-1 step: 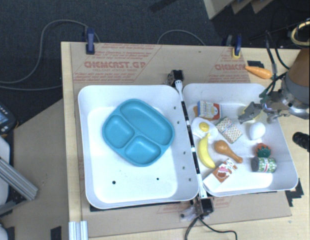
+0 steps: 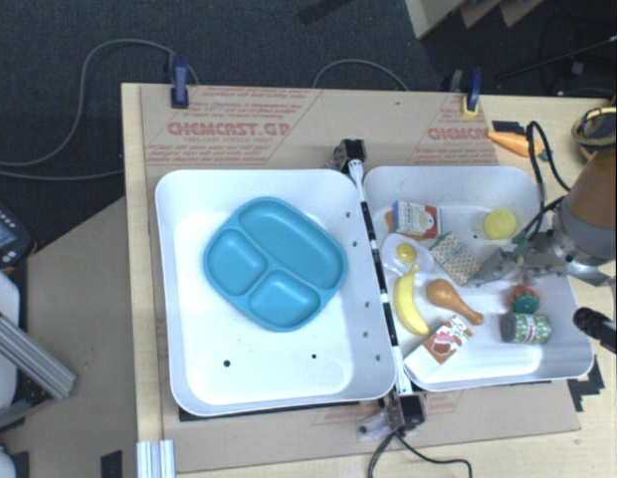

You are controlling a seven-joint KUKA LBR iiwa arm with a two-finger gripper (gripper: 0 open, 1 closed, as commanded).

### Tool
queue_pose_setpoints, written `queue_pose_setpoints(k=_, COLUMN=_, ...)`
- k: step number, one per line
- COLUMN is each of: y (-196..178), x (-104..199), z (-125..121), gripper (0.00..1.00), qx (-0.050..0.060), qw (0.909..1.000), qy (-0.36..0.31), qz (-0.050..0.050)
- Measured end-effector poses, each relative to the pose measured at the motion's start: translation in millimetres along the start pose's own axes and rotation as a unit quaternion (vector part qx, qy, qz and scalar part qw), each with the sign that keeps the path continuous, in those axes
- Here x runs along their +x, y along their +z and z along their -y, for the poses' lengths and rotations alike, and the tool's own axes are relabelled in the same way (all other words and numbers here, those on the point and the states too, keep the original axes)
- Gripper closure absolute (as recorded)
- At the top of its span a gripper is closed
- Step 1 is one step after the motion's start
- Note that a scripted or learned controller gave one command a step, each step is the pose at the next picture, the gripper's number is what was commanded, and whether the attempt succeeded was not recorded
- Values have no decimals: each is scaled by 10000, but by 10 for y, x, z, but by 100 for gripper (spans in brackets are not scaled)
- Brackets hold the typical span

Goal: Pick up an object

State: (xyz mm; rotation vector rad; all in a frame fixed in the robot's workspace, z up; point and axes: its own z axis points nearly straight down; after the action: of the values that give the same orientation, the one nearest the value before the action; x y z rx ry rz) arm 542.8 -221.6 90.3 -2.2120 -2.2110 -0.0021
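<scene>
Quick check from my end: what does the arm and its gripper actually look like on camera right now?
The arm enters from the right as a thick rounded link, orange-tan above and grey at the wrist. From it extends the gripper, a thin, dark metal assembly of struts with small greenish details. A black cable loops beside the arm. No markings are legible.

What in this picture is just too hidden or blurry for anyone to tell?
- Gripper, camera view: small and dark over the right bin; whether it holds anything cannot be told.
- Arm: cut off by the right edge.
- Can and carton: labels too small to read.
- Small red-green item: too blurred to identify.
</scene>
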Motion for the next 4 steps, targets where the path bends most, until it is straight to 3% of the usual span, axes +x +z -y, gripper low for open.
queue_pose_setpoints(k=1, y=70, x=233, z=406, gripper=0, qx=-19, qw=10000, qy=5, qz=37)
queue_pose_setpoints(k=2, y=-40, x=220, z=381, gripper=100, qx=-53, qw=10000, qy=4, qz=59)
queue_pose_setpoints(k=3, y=-34, x=222, z=384, gripper=0, qx=-48, qw=10000, qy=5, qz=56)
queue_pose_setpoints(k=4, y=70, x=159, z=652, gripper=0, qx=-27, qw=10000, qy=10, qz=45)
